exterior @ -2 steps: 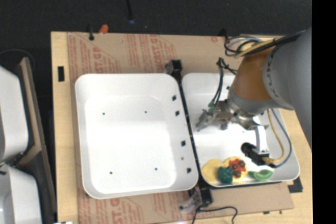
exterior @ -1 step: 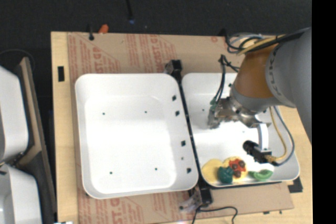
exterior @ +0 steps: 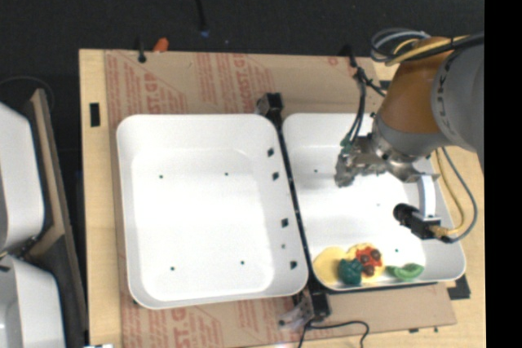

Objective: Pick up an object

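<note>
The small heap of soft toys, yellow, teal, red and green [exterior: 369, 263], lies against the near rim of the right-hand shallow white bin [exterior: 326, 134], at about six o'clock from the dark metal two-finger gripper [exterior: 351, 169] and well apart from it; the heap's long axis runs three to nine o'clock along the rim. The grey arm with its orange band [exterior: 412, 106] reaches in from three o'clock, wrist over the bin's far half; I cannot tell the gripper's opening; nothing visible in it.

Small colourful toys [exterior: 369, 263], seemingly heaped, right bin's near edge.
</note>
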You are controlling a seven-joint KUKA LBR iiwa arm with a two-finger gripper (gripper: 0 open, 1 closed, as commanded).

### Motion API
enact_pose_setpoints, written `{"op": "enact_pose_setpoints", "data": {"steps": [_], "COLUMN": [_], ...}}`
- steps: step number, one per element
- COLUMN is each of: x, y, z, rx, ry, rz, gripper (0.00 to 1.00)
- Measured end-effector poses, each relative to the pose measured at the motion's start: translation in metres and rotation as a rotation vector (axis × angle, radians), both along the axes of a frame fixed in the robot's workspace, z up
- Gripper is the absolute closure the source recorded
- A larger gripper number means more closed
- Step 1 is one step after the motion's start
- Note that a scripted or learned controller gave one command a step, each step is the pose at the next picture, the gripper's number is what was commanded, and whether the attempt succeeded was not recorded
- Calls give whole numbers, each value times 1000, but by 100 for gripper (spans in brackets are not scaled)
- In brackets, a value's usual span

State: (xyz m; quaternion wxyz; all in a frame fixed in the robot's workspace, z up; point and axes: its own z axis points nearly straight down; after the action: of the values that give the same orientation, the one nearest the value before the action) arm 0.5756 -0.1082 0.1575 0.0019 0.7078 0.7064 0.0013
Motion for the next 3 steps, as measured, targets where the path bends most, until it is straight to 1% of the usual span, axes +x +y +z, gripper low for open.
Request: {"op": "enact_pose_setpoints", "data": {"steps": [1,2,3], "x": [3,4,22], "y": [-4,-5,51], "z": [63,99,95], "rx": [0,0,2], "ry": [-2,1,4], "rz": [1,1,6], "gripper": [100,100,100]}}
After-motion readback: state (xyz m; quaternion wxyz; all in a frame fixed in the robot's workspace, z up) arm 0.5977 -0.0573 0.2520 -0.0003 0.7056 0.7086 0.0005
